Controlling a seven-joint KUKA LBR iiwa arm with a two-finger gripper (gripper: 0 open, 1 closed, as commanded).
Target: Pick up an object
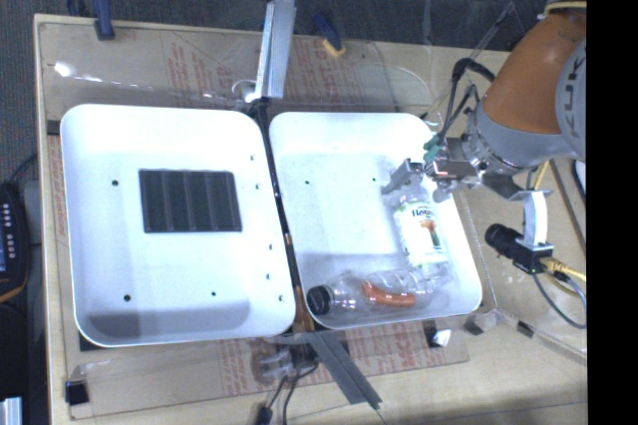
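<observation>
Camera view from above takes in both white bins, and the right-hand bin (329, 213) is the one to steer by. Inside it, against its right wall, a clear plastic bottle (421, 231) with a white label lies lengthways, running from about the middle of that wall down toward the near corner. Along the bin's near wall lies a second clear bottle (374, 293) on its side, black cap pointing toward the divider between the bins, with something orange showing through it (a label or its contents, I can't tell which). The two bottles meet, or very nearly, at the near right corner.

Over the right wall of that bin hangs the gripper (411, 176), the grey arm (533, 104) with its orange band reaching in behind it. The gripper sits just above the far end of the labelled bottle, close to its top; whether it touches is unclear. Whether the fingers are apart or together I cannot tell, since the metal parts blur into one another.

On the other side of the divider, the left bin (100, 293) has a dark ribbed rectangular panel (189, 201) on its floor.
</observation>
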